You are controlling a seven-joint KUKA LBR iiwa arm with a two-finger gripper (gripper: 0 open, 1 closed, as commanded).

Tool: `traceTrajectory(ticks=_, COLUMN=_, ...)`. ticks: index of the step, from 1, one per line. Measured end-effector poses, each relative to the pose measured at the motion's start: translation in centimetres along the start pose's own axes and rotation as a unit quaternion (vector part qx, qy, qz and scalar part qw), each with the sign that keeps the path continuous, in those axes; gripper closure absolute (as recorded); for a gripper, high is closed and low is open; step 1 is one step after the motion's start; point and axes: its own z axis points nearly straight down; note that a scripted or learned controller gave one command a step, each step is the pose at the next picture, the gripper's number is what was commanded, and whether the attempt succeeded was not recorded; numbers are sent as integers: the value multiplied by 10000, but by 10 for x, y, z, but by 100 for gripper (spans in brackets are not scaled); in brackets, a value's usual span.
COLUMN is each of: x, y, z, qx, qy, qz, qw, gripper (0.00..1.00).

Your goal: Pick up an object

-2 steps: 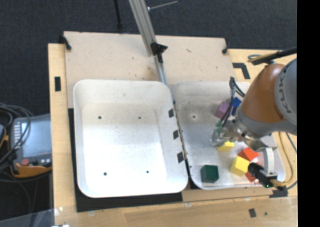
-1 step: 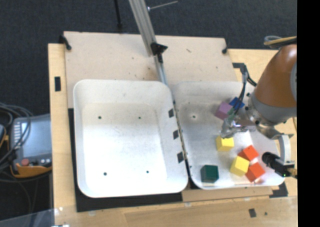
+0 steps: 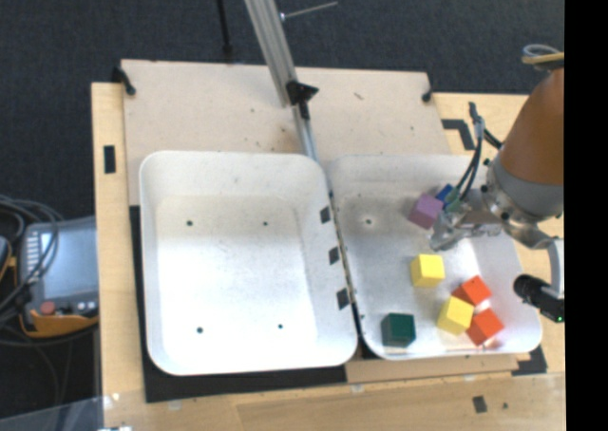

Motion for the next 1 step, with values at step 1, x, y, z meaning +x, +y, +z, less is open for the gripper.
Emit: traceTrajectory(ticks=1, x=-1, y=1, z=-13, qx=19, qy=7, qz=-9, qw=10000, gripper=100)
